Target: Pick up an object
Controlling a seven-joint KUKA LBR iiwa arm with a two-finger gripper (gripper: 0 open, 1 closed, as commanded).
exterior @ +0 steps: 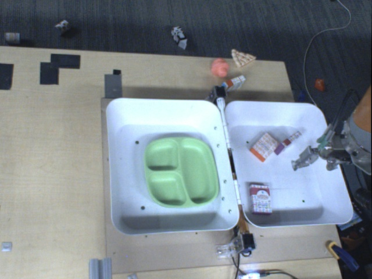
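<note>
The fingers (317, 156) hang over the right side of the right bin (334, 211). They look spread a little, with nothing between them, but they are small and blurry, so I cannot tell for sure.

Three things lie in this bin, and all are to the left of the fingers. The nearest is a thin purple and white tube (288, 141), up and to the left of the fingers. Its long side runs at a slant, up toward the right. Just past it, farther left, sits a small orange and white box (263, 146), turned at a slant too. It looks like stiff card with flat sides. Down and to the left of the fingers lies a red box (260, 197), flat on the bin floor, with its long side running up and down.

I think the tube is the closest pick, but it is thin and may roll. The boxes have flat sides that are easier to squeeze.

The left bin (125, 156) holds a smooth green tray (180, 170) with three parts. It is far to the left of the fingers. Both bins sit on a pale wood counter (52, 173).
</note>
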